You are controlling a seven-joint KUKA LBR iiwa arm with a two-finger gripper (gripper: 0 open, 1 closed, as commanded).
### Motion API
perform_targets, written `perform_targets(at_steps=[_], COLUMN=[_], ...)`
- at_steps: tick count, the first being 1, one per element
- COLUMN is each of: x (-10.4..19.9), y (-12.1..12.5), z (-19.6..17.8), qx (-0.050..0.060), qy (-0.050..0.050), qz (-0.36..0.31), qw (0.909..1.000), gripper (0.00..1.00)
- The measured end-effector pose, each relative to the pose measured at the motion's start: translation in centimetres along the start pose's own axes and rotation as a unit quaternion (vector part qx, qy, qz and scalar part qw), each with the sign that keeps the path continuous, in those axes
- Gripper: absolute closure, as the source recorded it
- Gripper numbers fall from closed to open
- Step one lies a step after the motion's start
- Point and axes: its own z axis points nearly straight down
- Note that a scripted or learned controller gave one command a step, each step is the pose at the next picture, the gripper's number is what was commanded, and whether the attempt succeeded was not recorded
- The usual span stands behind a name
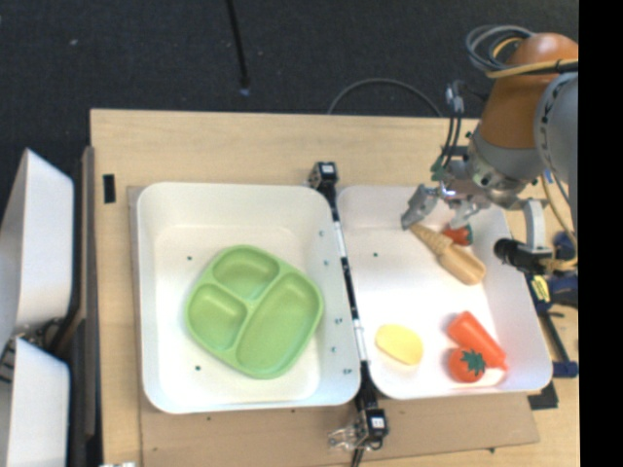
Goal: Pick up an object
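Observation:
The right bin (389,212) holds a tan wooden stick-shaped object (451,255) lying slantwise near its far right side. A yellow lemon-like piece (399,343), an orange carrot (477,335) and a red tomato-like piece (467,365) sit near its front edge. My gripper (434,222) hangs over the far end of the tan object with its fingers spread open, one to each side of that end. Nothing is held between them. A small red bit (456,233) shows by the right finger.
The left bin (161,261) holds a green divided plate (255,309). A black divider with clamps (339,251) runs between the bins. The arm's orange band (521,95) stands over the bench's far right corner, with cables beside it.

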Motion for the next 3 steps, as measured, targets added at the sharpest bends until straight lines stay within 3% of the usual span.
perform_targets(at_steps=[1, 3], x=[0.0, 0.3], y=[0.3, -0.3], z=[-0.9, 9.6], qx=[-0.007, -0.006], qy=[-0.001, -0.002], qz=[-0.002, 0.001], qw=[1.0000, 1.0000], gripper=[0.00, 0.00])
